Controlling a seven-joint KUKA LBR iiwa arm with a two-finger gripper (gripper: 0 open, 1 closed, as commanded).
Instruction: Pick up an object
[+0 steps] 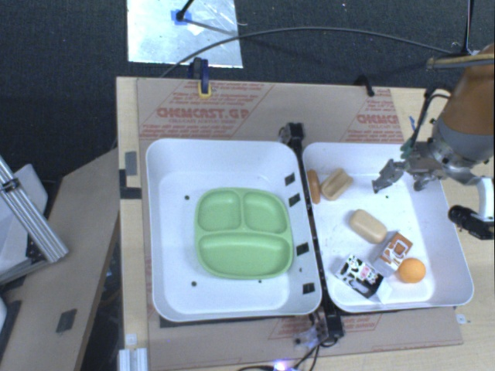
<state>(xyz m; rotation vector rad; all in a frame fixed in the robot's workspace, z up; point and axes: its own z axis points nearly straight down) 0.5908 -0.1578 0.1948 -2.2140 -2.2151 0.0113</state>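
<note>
My pincer (pixel 402 172) hangs over the upper right part of the right bin (pixel 456 284), its two prongs spread apart with nothing between them. Below it lie a tan bread roll (pixel 367 226), a small carton (pixel 395 249), an orange ball (pixel 411 270) and a black-and-white box (pixel 360 274). The left bin (pixel 166 207) holds a green divided plate (pixel 244 233).

Two white bins (pixel 224 154), one green divided plate (pixel 244 233), two bread rolls (pixel 367 226), one orange (pixel 411 270), two small cartons (pixel 360 274)
</note>
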